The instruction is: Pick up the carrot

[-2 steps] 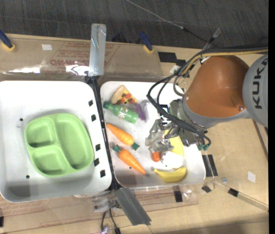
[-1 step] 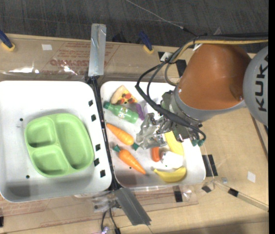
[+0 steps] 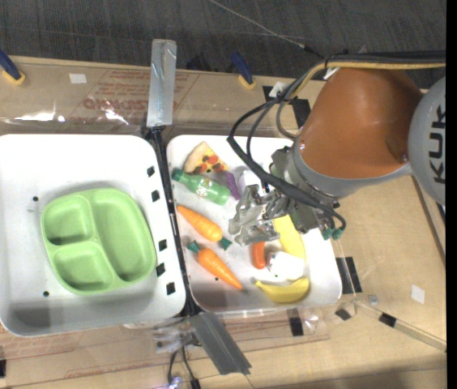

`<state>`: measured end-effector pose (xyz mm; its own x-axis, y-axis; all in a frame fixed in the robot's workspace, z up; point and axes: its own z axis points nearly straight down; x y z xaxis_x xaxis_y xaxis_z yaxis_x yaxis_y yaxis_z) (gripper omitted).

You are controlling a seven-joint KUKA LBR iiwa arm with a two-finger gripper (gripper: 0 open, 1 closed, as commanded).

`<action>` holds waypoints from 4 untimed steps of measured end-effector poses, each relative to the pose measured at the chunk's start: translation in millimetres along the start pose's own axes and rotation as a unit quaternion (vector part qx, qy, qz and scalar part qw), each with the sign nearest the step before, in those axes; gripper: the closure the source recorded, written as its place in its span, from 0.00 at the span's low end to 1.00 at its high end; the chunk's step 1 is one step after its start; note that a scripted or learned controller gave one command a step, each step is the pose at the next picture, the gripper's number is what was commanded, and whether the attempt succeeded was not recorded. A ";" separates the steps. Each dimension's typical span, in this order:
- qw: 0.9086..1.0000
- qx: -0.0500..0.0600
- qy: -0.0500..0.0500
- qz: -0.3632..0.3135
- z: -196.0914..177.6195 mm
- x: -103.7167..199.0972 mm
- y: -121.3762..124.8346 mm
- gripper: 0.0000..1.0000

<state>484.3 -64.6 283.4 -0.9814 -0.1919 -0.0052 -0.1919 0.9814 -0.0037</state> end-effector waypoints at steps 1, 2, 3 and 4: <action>1.000 0.001 -0.001 -0.002 -10.3 -1.3 0.0 1.00; 0.995 -0.001 0.000 -0.099 -43.7 -5.8 29.3 1.00; 0.988 -0.002 0.002 -0.157 -21.2 -16.2 54.8 1.00; 0.899 -0.003 0.002 -0.437 3.7 -24.6 82.4 1.00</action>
<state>492.6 21.0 279.5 -0.4556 -0.8902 0.0007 -0.8902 0.4556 0.0012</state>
